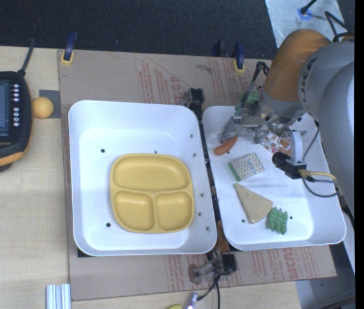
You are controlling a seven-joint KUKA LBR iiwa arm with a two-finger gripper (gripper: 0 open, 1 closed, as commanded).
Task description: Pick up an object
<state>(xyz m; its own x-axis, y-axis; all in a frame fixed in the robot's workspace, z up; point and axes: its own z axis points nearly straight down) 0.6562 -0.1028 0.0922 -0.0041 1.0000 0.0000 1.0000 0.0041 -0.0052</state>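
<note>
- The grey two-finger gripper [233,129] hangs low over the far end of the right shallow white bin [323,234], with the grey and orange arm [310,69] reaching in above it from the right.
- Whether anything is pinched in the gripper cannot be told; the metal parts there are too small and cluttered to read.
- The small orange carrot-shaped piece [224,147] lies just beside the gripper tip, on its near side and a little toward the bin's left wall. I judge it the likeliest target, being the closest thing.
- Its long axis runs at a slant, one end up toward the gripper and the other down toward the left wall. A grasp would probably go best across that axis.
- The green-and-white checked flat square [246,166] sits further toward the near side from the gripper, just beyond the carrot piece.
- The tan wedge-shaped slice [254,204] and the green knobbly toy [277,219] lie well apart from the gripper, toward the bin's near end.
- The yellow three-compartment plastic tray [151,192] rests in the left white bin [85,172], well off to the gripper's left.
- The move seems to call for a short drop and a small shift toward the carrot piece.
</note>
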